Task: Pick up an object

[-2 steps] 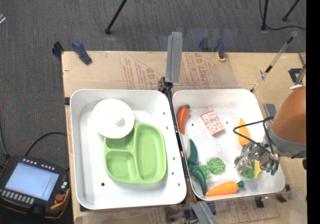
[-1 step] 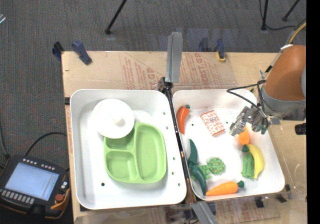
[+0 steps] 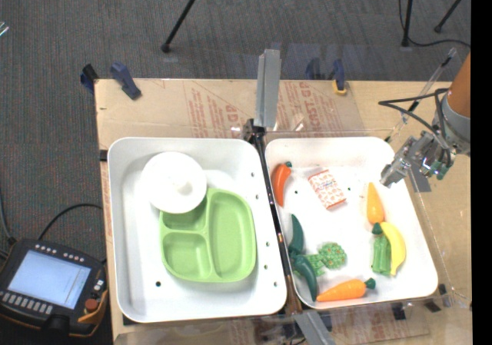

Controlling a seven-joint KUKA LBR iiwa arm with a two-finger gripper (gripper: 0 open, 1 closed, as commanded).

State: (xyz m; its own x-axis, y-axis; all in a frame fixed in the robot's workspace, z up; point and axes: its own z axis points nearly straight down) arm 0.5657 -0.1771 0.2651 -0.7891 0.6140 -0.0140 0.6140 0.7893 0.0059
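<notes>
The right bin (image 3: pixel 361 147) holds several toy foods. A red-orange pepper (image 3: pixel 280 180) lies at its left wall and a small pink-and-white packet (image 3: pixel 327 188) near the middle. A yellow-orange piece (image 3: pixel 373 204) and a banana (image 3: pixel 394 247) lie to the right, with a green item (image 3: pixel 380 253) beside the banana. A broccoli (image 3: pixel 331 255), a dark green vegetable (image 3: pixel 300 255) and a carrot (image 3: pixel 344 290) lie toward the front. My gripper (image 3: pixel 405 168) hangs over the bin's right rim, above the yellow-orange piece, with nothing between its fingers.
The left bin (image 3: pixel 123 259) holds a green divided tray (image 3: pixel 209 236) and a white bowl (image 3: pixel 175 180) overlapping its back corner. A grey post (image 3: pixel 267 90) stands behind the gap between the bins. A pendant (image 3: pixel 50 286) lies at the lower left.
</notes>
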